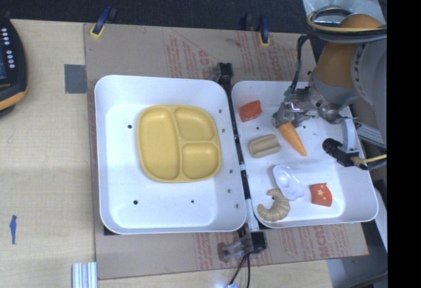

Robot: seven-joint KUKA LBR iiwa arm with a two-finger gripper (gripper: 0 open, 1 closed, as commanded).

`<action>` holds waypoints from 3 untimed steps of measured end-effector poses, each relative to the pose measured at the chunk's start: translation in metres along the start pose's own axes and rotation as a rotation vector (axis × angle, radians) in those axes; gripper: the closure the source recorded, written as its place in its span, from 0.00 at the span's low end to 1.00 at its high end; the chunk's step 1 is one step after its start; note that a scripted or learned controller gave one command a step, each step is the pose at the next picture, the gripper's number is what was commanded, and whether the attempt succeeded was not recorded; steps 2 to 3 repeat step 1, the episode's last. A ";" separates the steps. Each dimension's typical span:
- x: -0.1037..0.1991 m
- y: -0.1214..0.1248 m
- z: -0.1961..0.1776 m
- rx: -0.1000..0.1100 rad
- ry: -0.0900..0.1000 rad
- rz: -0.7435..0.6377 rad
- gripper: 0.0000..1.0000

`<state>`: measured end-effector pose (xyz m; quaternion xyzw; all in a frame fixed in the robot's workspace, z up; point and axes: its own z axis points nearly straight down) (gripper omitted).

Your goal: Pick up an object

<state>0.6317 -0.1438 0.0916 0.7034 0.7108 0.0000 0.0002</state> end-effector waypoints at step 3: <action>0.072 0.022 -0.108 -0.009 0.001 -0.001 1.00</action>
